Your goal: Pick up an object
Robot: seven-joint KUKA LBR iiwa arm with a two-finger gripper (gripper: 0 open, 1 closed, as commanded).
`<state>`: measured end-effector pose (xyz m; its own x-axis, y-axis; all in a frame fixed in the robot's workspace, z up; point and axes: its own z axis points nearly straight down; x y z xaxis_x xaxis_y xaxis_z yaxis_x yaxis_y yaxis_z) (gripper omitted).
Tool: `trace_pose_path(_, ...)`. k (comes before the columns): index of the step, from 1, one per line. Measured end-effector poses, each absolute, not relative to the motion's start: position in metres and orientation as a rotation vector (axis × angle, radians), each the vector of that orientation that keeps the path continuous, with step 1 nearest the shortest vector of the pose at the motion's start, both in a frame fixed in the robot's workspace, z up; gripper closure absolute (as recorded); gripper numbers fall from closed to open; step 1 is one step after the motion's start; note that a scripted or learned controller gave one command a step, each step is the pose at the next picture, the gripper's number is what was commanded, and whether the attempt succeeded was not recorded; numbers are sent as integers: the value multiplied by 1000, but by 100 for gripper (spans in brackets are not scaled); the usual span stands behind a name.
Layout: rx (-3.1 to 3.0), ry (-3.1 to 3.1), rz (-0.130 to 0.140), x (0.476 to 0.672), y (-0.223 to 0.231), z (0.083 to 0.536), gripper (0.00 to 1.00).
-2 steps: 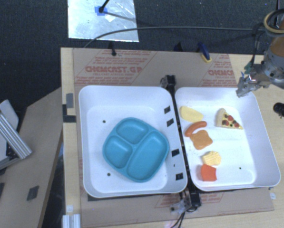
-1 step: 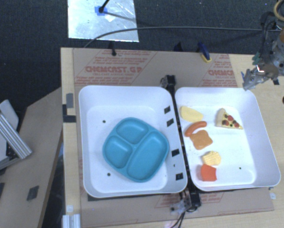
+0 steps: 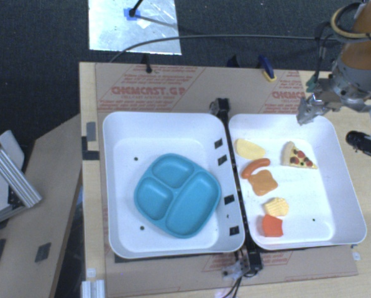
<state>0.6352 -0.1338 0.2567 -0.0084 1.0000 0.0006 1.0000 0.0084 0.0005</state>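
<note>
A grey robot arm with an orange band reaches in from the right, and its two-finger gripper (image 3: 310, 112) hangs above the far rim of the right-hand shallow white bin (image 3: 347, 185). Nothing is in its grasp, and whether it is open or closed cannot be told.

That bin holds small toy foods: a triangular pizza slice with red dots (image 3: 296, 156), a pale yellow potato-like lump (image 3: 250, 148), a red-orange sausage (image 3: 255, 166), a brown slice of toast (image 3: 263, 182), a ridged yellow crinkle-cut chip (image 3: 276, 207) and an orange-red wedge (image 3: 272, 226). The left-hand white bin (image 3: 123, 135) holds a blue plastic plate with three compartments (image 3: 176, 194).

This looks like the approach step, before any pick. The pizza slice lies nearest, so the next move likely means travelling over it, lining up and descending.

The arm is cut off at the top right edge, and the gripper is blurred.
</note>
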Motion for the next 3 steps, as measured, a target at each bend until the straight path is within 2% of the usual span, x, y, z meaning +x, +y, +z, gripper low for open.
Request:
trace_pose_path(1, -2211, -2231, -2, 632, -90, 247, 100)
trace_pose_path(2, -2208, -2233, -3, 625, -26, 242, 100)
trace_pose_path(3, -2210, -2234, -5, 629, 34, 235, 100)
